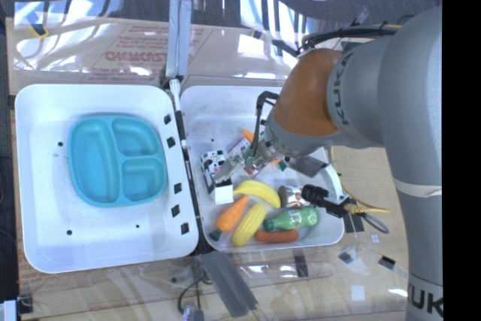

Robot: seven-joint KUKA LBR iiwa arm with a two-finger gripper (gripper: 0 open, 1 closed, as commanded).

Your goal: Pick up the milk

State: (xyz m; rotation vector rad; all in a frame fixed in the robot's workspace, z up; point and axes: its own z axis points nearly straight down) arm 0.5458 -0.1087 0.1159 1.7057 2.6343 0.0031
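The milk (213, 162) is a small carton with black cow spots on white, lying in the left part of the right bin (225, 105). My gripper (254, 154) hangs low in the middle of that bin, just right of the carton and close to it. The orange wrist band (308, 98) and the grey arm cover the bin's right side. A small orange item (246, 135) peeks out just above the gripper. From this view I cannot tell whether the gripper touches the milk.
At the front of the right bin lie a banana (259, 191), a carrot (232, 213), a corn cob (249, 224), a green bottle (294, 219), a red sausage (276, 237) and a can (294, 197). A blue divided plate (118, 159) sits in the left bin (37, 184).
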